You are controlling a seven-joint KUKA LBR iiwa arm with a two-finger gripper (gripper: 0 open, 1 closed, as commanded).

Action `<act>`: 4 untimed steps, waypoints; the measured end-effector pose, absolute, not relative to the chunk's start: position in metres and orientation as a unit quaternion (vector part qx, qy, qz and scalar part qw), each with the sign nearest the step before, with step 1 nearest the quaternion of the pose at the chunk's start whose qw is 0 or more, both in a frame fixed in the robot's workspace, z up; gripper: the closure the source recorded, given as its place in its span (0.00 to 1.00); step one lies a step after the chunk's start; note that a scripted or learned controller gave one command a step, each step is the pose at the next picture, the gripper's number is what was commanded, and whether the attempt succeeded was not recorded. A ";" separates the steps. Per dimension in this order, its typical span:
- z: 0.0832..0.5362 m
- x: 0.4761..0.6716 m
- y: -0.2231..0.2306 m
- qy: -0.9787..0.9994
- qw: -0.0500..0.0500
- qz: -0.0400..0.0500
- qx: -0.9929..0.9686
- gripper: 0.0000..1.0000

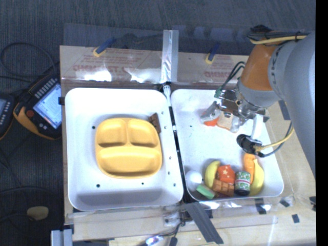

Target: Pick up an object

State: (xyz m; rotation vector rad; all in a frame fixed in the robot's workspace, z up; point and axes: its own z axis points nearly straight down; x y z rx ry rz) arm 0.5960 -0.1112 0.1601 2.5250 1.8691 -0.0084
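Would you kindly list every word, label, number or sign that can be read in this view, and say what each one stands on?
None can be read.
Red print on the cardboard sheet behind the bins: blurred under glare.
Lit screen of the handheld pendant left of the left bin: too small.
Label on the small can in the right bin: too small.

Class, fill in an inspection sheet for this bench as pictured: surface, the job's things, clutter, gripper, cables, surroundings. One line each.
Surface: two white bins side by side, left bin and right bin.
Job's things: toy food pile in the right bin's near corner, including yellow, orange, red and green pieces.
Clutter: yellow divided plate lying in the left bin.
Gripper: gripper low over the right bin's far end; fingers unclear.
Cables: black cable on the floor at left.
Surroundings: handheld controller left of the bins; dark carpet.
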 end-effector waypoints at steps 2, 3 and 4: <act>0.094 0.652 -0.158 0.703 0.008 0.004 0.711 0.00; 0.106 0.655 -0.157 0.704 0.010 0.005 0.710 1.00; 0.223 0.653 -0.083 0.671 0.000 -0.001 0.742 1.00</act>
